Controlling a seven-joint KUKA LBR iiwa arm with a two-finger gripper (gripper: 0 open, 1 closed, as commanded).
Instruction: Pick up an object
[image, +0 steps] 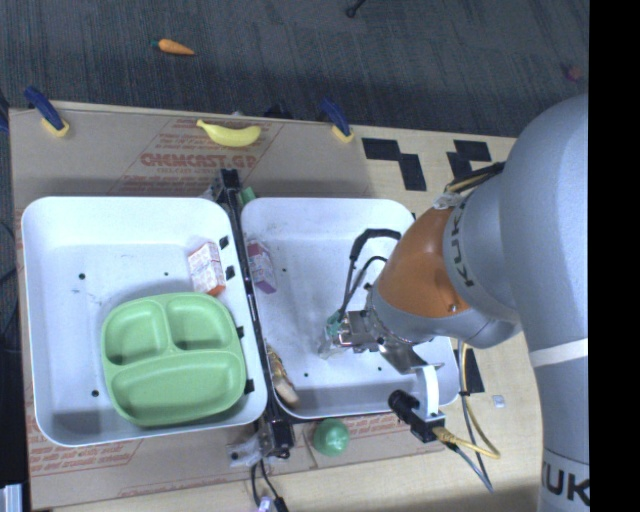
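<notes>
The arm (470, 270) is seen reaching low into the right bin (300, 215), its orange band above the wrist, and the gripper (340, 335) is parked just above the white floor at the near side of that bin. Whether the jaws are apart or together cannot be told; the wrist and cabling mask them, and nothing can be made out between them. So no object is counted as held.

The step in hand is judged to be the descent for a grasp, not yet a lift. Candidates are scattered around the right bin: a small purple-and-white packet (260, 265) lies against its far-left wall, and a pale, tan item (282, 385) rests in its near-left corner, both well apart from the gripper. Across the divider, a green compartment tray (175, 357) and a small red-and-white carton (206, 267) are sitting in the left bin (60, 230). Outside the right bin, a green ball (331, 436) is lying on the surface just beyond its near rim, and a yellow banana (230, 131) beyond its far rim.

What the next move calls for, as a judgement: either a closing and a careful rise to test for a catch, or a sideways shift toward the left wall, where the nearest objects are found.
</notes>
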